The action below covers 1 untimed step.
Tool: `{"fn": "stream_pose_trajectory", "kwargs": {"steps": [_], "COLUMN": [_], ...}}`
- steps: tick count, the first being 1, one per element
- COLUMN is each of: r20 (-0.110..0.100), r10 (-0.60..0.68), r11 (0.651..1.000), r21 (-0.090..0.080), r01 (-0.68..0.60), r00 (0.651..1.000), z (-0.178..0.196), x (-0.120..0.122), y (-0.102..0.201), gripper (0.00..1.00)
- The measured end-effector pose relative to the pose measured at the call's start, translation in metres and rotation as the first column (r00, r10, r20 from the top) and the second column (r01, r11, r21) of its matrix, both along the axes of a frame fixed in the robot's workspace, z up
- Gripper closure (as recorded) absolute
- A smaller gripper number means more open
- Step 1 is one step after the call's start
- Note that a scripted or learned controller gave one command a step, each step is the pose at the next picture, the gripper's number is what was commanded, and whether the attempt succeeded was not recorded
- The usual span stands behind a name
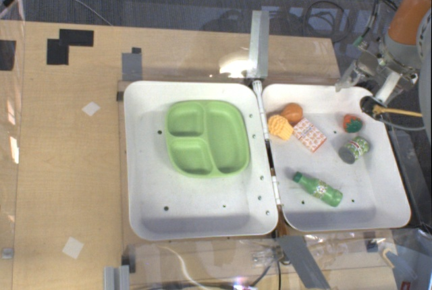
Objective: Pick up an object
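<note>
Approach step: the gripper (378, 90) hovered over the right bin's (398, 211) far-right corner, finger state indeterminable; next, descend onto the strawberry (352, 123)

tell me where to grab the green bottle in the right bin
Grip the bottle across its body, mid-length, coming straight down from above. It lies flat on the bin floor, long axis slanted, with clear space on both long sides for the fingers.

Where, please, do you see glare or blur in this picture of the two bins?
In the camera view, a bright glare patch sits on the bench just behind the left bin; the green tray and green bottle look sharp; the gripper at the right edge looks soft and hard to read.
</note>
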<state>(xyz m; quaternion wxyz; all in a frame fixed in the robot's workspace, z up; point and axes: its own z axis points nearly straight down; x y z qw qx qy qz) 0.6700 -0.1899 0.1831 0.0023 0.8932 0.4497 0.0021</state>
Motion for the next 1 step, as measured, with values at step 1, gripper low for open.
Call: {"fn": "stream_pose_trajectory", "kwargs": {"steps": [1], "r20": [0.011], "r10": [-0.042], "r11": [0.999], "r21": [-0.001], "r01": [0.042], "r00": [0.999], "z": [0.2382], "x": [-0.0005], "y": [-0.0041], "gripper": [0.0]}}
